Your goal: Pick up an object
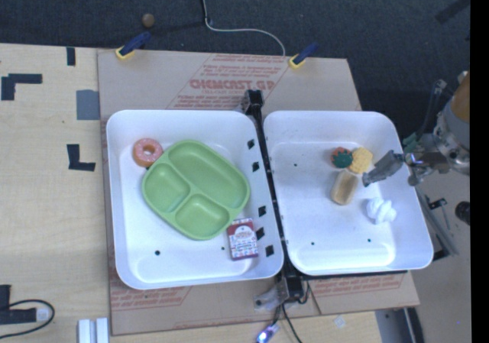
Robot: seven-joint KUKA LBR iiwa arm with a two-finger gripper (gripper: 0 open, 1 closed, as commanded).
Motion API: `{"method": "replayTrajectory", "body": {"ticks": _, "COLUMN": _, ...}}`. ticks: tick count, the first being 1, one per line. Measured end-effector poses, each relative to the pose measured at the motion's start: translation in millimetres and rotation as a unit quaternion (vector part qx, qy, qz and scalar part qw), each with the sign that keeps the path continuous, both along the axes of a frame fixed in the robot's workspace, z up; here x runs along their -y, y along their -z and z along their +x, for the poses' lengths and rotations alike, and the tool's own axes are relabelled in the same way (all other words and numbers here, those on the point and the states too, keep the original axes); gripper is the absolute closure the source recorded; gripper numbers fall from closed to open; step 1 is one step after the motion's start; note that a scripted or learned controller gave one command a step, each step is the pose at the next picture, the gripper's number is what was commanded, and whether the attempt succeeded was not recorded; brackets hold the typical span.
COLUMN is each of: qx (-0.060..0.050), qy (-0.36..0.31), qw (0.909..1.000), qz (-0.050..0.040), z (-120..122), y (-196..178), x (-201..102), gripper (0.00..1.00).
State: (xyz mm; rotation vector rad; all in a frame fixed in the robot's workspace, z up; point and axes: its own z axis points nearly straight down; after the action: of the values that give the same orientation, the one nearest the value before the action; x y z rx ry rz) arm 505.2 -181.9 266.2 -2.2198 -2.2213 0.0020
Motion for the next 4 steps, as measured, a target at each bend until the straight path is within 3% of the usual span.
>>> {"method": "replayTrajectory", "body": {"ticks": 1, "qx": 0.009, "qy": 0.000, "qw": 0.9999, "qz": -0.0042, "z": -0.8, "y": 145.0, "x": 28.1, "gripper": 0.00}}
{"method": "replayTrajectory", "body": {"ticks": 2, "qx": 0.005, "qy": -0.004, "qw": 1.0000, "qz": 0.0001, "z": 84.5, "y": 160.4, "x": -16.4, "gripper": 0.00}}
{"method": "replayTrajectory", "body": {"ticks": 3, "qx": -0.006, "qy": -0.001, "qw": 1.0000, "qz": 0.0002, "z": 142.4, "y": 183.3, "x": -32.4, "gripper": 0.00}}
{"method": "replayTrajectory", "body": {"ticks": 4, "qx": -0.021, "qy": 0.002, "qw": 0.9998, "qz": 0.0003, "z": 154.4, "y": 187.4, "x": -83.6, "gripper": 0.00}}
